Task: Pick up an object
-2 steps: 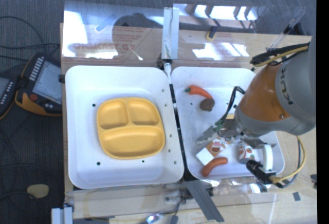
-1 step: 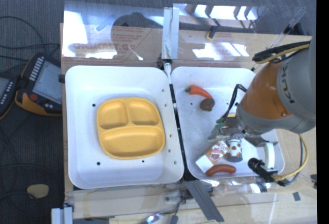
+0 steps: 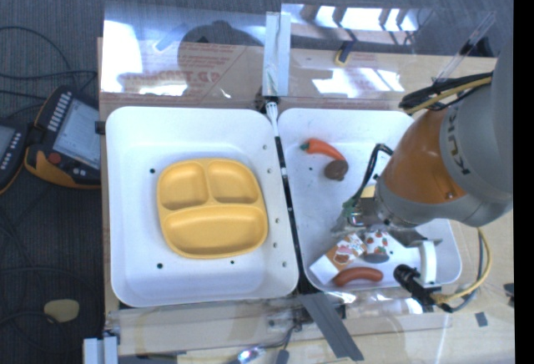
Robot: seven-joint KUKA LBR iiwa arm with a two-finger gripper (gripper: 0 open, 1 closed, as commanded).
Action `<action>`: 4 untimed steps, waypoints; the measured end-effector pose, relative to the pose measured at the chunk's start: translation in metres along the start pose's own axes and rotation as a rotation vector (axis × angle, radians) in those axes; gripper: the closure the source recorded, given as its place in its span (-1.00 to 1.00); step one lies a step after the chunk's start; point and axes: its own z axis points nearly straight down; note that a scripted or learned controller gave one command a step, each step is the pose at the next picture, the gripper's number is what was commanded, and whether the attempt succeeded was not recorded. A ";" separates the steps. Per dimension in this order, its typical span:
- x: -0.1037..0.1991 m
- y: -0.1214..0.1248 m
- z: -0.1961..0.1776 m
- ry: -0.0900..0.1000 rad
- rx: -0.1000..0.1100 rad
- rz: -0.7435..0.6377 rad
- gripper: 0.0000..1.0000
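Note:
The right bin holds several toy foods. An orange carrot lies near the bin's back left, with a small brown lump just in front of it. A red sausage lies along the front edge. Behind the sausage sits a white and orange piece. My gripper is low in this bin, right over a speckled piece beside the white and orange one. The arm's wrist covers most of the gripper. Nothing shows as lifted.
The left bin holds a yellow divided plate. The grey and orange arm body covers the right half of the right bin. A handheld control pendant lies on the floor to the left.

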 end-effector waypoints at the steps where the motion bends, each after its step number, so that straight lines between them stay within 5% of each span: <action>1: 0.064 0.067 -0.091 0.008 0.023 -0.008 1.00; 2: 0.101 0.021 -0.092 0.009 0.026 -0.006 1.00; 4: 0.162 -0.006 -0.092 0.009 0.027 -0.007 1.00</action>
